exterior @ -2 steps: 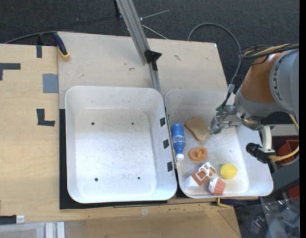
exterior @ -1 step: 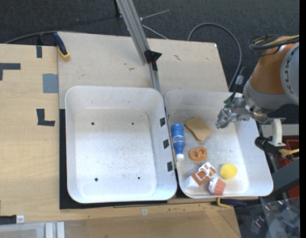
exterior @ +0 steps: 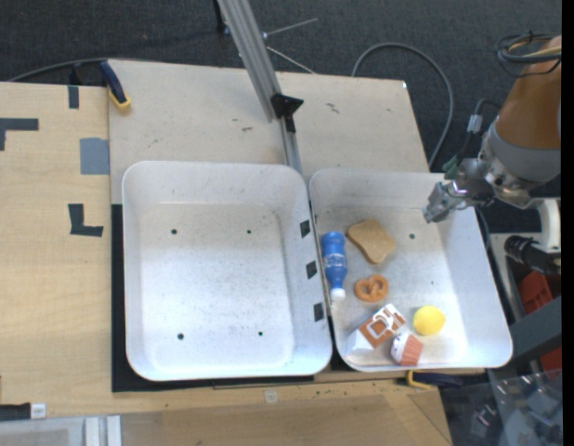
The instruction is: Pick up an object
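The right bin [exterior: 473, 249] holds several small objects: a blue bottle [exterior: 333, 260] lying along its left wall, a tan bread slice [exterior: 371, 241], an orange pretzel [exterior: 371, 289], a yellow ball [exterior: 429, 321], an orange-and-white carton [exterior: 382, 326] and a small orange-and-white cup [exterior: 407, 348]. My gripper [exterior: 439, 203] hangs over the bin's upper right part, right of the bread slice and apart from every object. Nothing shows between its tips.
The left bin [exterior: 213, 268] sits beside the right one, sharing a middle wall. A slanted metal pole [exterior: 259, 63] rises behind the bins. A blue-and-yellow clamp [exterior: 115, 86] lies at the bench's far left corner. Cables run at the right.
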You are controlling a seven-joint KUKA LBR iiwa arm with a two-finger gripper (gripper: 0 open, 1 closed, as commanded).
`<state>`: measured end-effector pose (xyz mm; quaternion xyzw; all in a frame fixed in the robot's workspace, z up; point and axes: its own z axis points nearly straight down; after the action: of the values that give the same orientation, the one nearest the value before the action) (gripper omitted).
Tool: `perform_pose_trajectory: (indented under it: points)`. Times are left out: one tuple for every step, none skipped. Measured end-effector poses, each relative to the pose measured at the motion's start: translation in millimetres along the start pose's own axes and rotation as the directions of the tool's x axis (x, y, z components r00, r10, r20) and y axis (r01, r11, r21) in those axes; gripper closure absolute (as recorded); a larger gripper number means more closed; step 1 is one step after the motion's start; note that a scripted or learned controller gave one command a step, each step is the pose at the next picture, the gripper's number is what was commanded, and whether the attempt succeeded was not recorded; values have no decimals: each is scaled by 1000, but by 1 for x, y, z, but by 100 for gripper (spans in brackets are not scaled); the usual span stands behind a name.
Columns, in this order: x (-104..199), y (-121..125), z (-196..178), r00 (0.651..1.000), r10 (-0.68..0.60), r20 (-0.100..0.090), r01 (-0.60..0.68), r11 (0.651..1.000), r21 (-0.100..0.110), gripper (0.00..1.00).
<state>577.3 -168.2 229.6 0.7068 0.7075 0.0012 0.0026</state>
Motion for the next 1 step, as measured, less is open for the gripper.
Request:
perform_pose_trajectory:
  points:
    - [0,1,-53,1000,-1,0,1,1000,0,100]
